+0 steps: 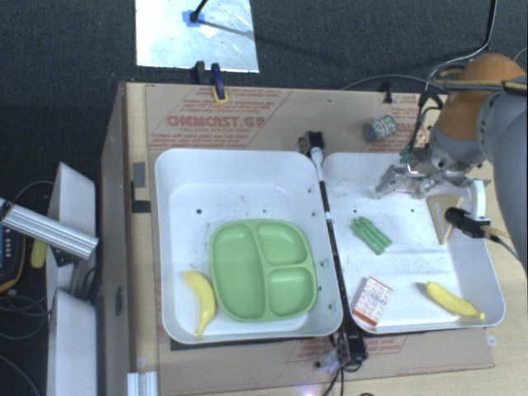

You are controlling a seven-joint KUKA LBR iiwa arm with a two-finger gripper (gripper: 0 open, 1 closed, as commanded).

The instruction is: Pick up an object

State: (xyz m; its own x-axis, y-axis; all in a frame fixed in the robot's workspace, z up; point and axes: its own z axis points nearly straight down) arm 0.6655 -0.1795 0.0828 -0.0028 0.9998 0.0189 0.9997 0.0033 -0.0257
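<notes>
Two white bins sit side by side on a bench. The left bin (239,172) holds a green divided plate (262,269) near its front edge, with a banana (200,300) at its front left corner. The right bin (404,246) holds green sticks (371,235) near its centre, a small carton (372,300) at its front left corner, and a second banana (452,299) at the front right. The gripper (394,181) hovers over the right bin's back edge, fingers apart, holding nothing.

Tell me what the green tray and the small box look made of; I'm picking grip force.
Green tray: likely moulded plastic, matte, with smooth rounded compartment walls of uniform colour. Box: probably printed cardboard, with flat faces, sharp edges and red-and-white graphics.
</notes>
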